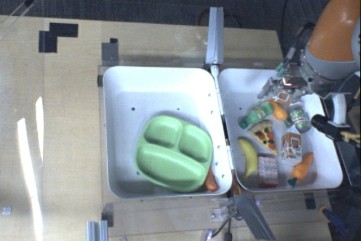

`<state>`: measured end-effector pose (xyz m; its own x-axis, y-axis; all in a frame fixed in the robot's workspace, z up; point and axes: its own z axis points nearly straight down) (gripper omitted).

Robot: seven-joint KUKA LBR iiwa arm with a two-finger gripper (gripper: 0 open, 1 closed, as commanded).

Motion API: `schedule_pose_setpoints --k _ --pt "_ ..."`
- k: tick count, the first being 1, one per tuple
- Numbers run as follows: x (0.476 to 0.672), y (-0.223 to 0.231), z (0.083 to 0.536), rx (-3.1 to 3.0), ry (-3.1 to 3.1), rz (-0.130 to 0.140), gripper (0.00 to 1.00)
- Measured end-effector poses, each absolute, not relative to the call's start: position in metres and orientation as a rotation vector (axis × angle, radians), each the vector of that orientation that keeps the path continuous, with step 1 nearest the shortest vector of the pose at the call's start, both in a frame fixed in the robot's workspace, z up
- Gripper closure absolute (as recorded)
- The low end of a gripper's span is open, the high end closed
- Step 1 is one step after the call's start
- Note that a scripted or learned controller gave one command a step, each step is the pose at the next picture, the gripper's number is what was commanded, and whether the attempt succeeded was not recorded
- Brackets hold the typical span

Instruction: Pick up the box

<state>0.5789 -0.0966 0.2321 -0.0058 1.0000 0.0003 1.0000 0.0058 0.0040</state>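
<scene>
The arm comes in from the right, its orange band above the far right corner of the right bin (333,178). The pincer (284,86) hangs low over the far part of that bin, amid metal parts and wiring; whether it is spread or pressed together I cannot tell, and nothing is seen between its tips.

The box (291,146), a small white carton with red print, lies flat in the right bin, nearer the camera than the pincer and apart from it. Just right of the box, toward the near right corner, lies a carrot (303,166). Left of the box is a pizza slice (264,135), and beyond that slice a banana (247,156). A flat red packet (267,169) lies near the box's left, against the bin's near wall. Between box and pincer sit a green bottle (256,114), an orange piece (279,110) and a small can (299,118).

The left bin (118,93) holds a green divided tray (174,152) on the table (62,132).
</scene>
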Motion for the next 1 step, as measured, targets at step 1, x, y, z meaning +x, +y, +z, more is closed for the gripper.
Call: schedule_pose_setpoints --k 1 --pt "0.5466 -0.0984 0.1494 2.156 2.282 0.004 0.0"
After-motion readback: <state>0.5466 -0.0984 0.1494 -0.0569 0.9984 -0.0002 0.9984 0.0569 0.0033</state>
